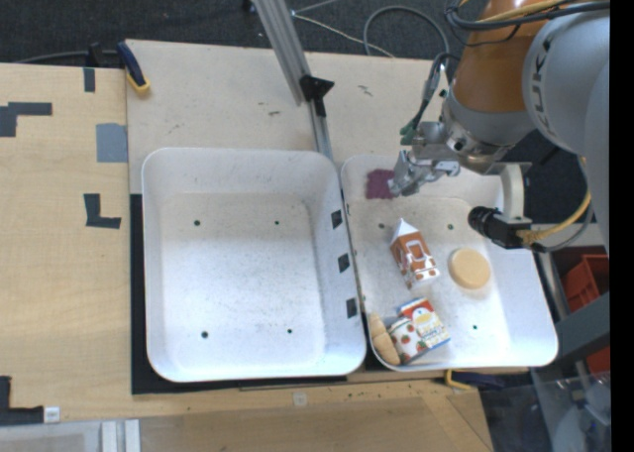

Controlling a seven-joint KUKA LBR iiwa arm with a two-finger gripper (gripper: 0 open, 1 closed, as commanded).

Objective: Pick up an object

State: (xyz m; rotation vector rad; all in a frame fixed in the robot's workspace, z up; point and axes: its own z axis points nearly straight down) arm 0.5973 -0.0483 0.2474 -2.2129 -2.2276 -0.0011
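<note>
My gripper (408, 180) hangs over the far left corner of the right bin (515, 341), just right of a small purple object (379, 183) that lies against the bin's back wall. In the middle of that bin lies an orange-and-white carton (413, 252). A round tan biscuit-like disc (471, 269) sits to its right. Near the front edge lies a second small carton with a printed label (420, 328), and a brown bread-like piece (382, 339) rests at the front left corner.
The left bin (168, 242) stands beside the right one, with black clips (343, 262) on the shared rim. A metal pole (282, 34) slants over the back of the bench. The arm's orange-banded wrist (505, 44) looms above the right bin's back edge.
</note>
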